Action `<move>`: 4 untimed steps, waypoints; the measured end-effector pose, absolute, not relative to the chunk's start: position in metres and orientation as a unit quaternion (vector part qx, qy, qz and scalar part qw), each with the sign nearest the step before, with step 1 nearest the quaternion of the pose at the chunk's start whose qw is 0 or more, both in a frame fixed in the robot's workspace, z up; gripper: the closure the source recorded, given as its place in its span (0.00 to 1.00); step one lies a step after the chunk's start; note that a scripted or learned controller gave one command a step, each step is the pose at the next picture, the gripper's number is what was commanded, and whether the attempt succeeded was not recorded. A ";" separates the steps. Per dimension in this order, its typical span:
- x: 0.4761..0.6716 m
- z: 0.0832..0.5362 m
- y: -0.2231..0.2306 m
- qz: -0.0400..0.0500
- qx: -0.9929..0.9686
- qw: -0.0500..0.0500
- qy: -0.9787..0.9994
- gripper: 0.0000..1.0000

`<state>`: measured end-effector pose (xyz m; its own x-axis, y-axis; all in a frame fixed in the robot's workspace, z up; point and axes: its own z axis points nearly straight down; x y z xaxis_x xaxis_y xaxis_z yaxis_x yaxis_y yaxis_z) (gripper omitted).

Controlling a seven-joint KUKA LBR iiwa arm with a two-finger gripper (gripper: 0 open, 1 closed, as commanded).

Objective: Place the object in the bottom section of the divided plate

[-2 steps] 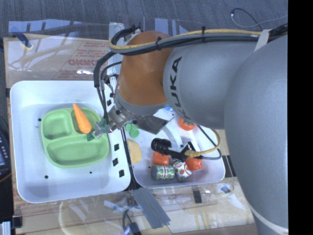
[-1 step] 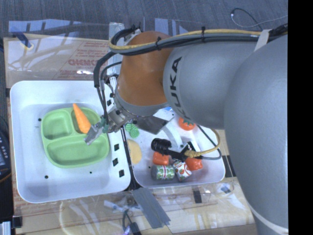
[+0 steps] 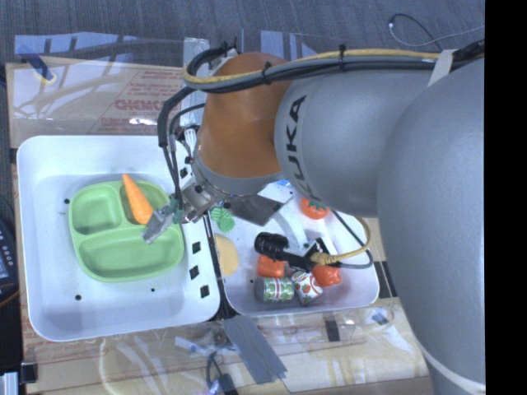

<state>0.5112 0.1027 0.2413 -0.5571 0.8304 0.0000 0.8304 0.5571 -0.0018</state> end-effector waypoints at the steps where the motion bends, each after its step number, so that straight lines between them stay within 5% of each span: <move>1: 0.511 0.241 0.103 0.001 -0.471 0.000 -0.882 0.00; 2: 0.516 0.157 0.154 0.002 -0.394 0.003 -0.919 0.00; 3: 0.493 0.292 0.194 0.000 -0.393 0.000 -0.919 0.00; 4: 0.493 0.300 0.196 0.002 -0.389 0.001 -0.921 1.00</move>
